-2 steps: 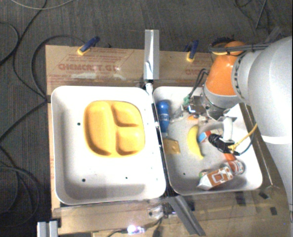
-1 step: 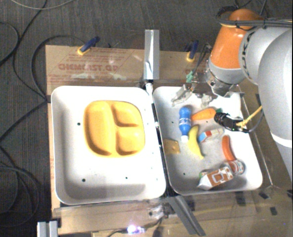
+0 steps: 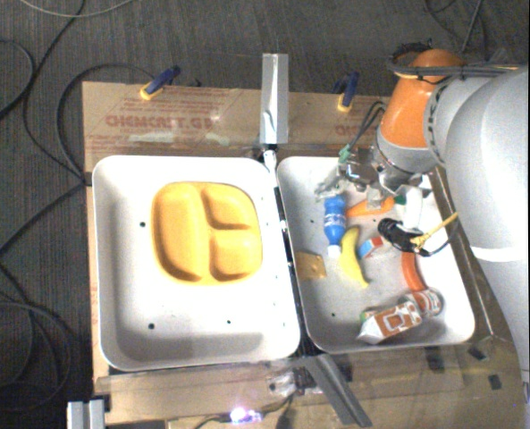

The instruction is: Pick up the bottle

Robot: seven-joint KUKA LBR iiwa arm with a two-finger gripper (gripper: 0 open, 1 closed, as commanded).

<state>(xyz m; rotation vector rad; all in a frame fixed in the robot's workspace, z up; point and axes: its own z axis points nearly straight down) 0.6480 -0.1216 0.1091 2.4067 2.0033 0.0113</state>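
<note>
A small blue bottle (image 3: pixel 335 221) with a white cap lies in the right bin (image 3: pixel 461 329), toward its upper left, with the cap end pointing at the front. My gripper (image 3: pixel 347 172) hangs over the back of that bin, just above and slightly right of the bottle's far end. Nothing shows as held in it. The grey arm with its orange band comes in from the right.
A yellow banana (image 3: pixel 354 259) lies beside the bottle's cap. An orange item (image 3: pixel 370 209), a small brown tile (image 3: pixel 311 266), an orange strip (image 3: pixel 413 275) and a carton (image 3: pixel 395 318) also lie in the right bin. The left bin (image 3: pixel 121 311) holds a yellow divided tray (image 3: pixel 206 231).
</note>
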